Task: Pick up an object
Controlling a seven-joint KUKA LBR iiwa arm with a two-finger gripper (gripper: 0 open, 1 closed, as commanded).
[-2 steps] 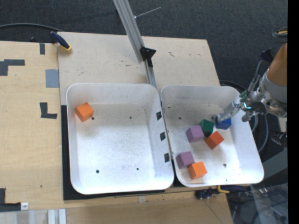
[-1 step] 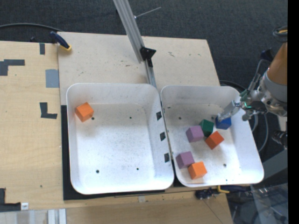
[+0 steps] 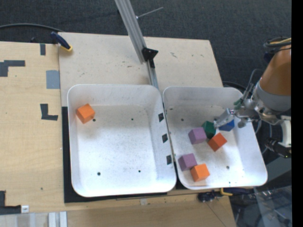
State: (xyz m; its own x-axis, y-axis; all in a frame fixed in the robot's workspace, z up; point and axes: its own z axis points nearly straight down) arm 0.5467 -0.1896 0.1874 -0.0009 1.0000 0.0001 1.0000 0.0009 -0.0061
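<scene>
Blue block point(image 3: 228, 125) sits right at the gripper point(image 3: 222, 122) tip in the right bin point(image 3: 246, 167), green block point(image 3: 209, 127) touching at its 9 o'clock. Can't tell how the fingers stand (blocks crowd the tip). Purple cube point(image 3: 197, 135) and orange cube point(image 3: 217, 141) lie near, toward 7 and 6. Left bin point(image 3: 113, 186): one orange cube point(image 3: 85, 112) at 10 o'clock.

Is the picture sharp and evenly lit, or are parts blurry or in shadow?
In the camera view: light is even and soft, with no strong glare on the white bins; the cubes cast only faint shadows; the orange cube is crisp, while the gripper looks slightly smeared.
</scene>
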